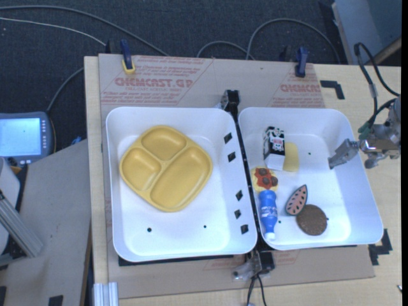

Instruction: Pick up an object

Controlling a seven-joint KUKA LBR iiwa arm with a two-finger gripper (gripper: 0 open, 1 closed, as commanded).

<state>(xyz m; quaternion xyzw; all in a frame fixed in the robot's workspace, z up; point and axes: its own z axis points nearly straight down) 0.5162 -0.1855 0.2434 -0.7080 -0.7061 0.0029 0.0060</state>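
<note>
Bottle (268, 213), blue and white, lies nearest, along the right bin's (360, 225) inner wall at about 7 o'clock. Just beside it, toward 5 o'clock, sit a brown round disc (312, 220) and a watermelon slice (296, 199), touching each other. Above the bottle rests a small orange-and-red toy (264, 178). Farther back, near 11 o'clock, a black-and-white carton (275, 146) lies against a pale yellow block (291, 157). The gripper (347, 152) hangs over the bin's 3 o'clock edge, holding nothing; whether its fingers are apart I cannot tell. In the left bin (172, 238) lies a yellow divided tray (166, 167). Both bins stand on the worktop (159, 81).
</note>
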